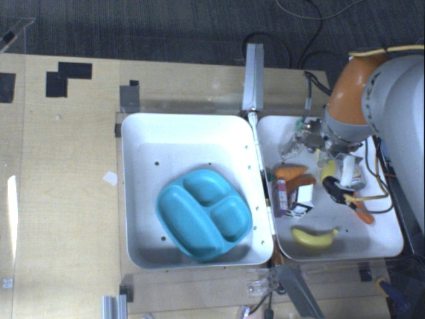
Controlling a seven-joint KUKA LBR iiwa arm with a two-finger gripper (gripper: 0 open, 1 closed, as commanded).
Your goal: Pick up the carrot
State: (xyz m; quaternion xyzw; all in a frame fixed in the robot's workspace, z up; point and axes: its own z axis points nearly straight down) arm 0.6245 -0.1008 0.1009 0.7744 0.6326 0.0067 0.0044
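Observation:
The carrot (291, 172) is a short orange piece lying in the right bin (382, 244), close to its left wall. My gripper (302, 140) hangs over the back of that bin, a little above and to the right of the carrot. It does not touch the carrot. The grey arm with its orange band (346, 98) reaches in from the right and covers the bin's back right part.
A maroon and white box (292, 198) lies just in front of the carrot. A banana (314, 236) rests near the front wall. A yellow item (329, 171) and a small orange-tipped object (362, 212) lie under the wrist. A blue divided plate (202, 212) sits in the left bin (143, 178).

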